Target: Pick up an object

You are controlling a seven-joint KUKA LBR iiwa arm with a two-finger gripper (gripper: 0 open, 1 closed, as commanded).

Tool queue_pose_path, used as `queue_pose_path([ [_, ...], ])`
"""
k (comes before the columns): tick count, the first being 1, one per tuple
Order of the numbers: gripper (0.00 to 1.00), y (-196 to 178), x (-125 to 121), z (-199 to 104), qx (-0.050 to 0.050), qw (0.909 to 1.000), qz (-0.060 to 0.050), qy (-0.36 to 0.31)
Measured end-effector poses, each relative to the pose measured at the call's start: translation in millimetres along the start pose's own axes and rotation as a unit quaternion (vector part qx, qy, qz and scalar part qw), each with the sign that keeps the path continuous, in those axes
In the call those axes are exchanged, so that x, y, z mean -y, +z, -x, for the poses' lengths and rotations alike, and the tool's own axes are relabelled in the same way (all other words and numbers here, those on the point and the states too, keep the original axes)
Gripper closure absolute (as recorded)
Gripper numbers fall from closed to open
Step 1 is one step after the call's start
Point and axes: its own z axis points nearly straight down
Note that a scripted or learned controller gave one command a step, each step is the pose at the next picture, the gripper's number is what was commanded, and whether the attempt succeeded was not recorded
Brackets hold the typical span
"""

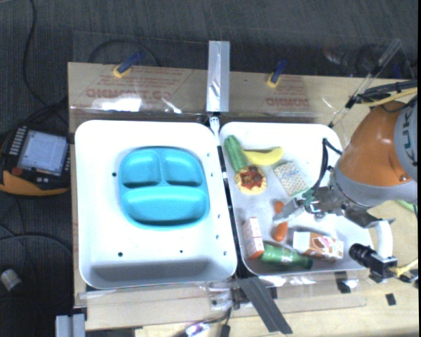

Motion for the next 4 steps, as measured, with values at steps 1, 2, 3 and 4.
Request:
queue_pose_path([
  [1,0.0,-21.8,-66.3,17.0,0.001,0.9996,0.0,0.029],
  [2,0.0,-81.3,-51.1,18.4,0.002,0.9981,0.0,0.061],
  [3,0.0,-120.7,-68.6,66.4,0.002,0.9916,0.0,0.13],
  [4,0.0,-23.7,-19.2,12.8,0.0,0.9925,-0.001,0.122],
])
